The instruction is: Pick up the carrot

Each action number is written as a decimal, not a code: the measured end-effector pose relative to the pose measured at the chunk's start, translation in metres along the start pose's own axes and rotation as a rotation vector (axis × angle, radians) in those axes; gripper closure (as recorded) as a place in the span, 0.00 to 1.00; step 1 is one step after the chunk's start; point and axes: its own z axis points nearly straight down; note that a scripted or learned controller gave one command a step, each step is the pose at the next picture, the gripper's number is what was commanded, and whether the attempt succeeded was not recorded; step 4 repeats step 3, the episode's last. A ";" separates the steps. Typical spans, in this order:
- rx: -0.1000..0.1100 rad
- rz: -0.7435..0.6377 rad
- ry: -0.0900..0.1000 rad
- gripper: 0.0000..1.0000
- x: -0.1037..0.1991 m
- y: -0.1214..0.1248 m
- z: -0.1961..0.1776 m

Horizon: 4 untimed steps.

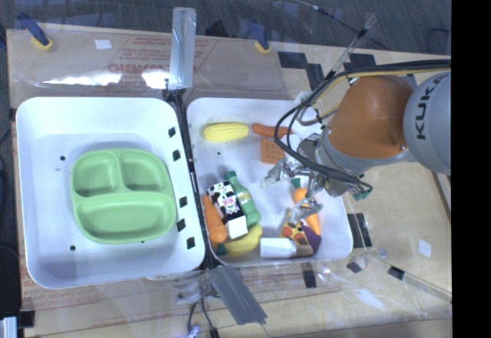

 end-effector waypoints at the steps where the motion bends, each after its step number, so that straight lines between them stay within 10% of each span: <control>1: 0.005 -0.042 -0.003 0.00 0.013 0.003 0.016; 2: 0.005 -0.048 -0.004 1.00 0.011 0.003 0.007; 3: -0.002 0.066 0.006 1.00 0.012 0.062 -0.051; 4: -0.002 0.066 0.006 1.00 0.012 0.062 -0.051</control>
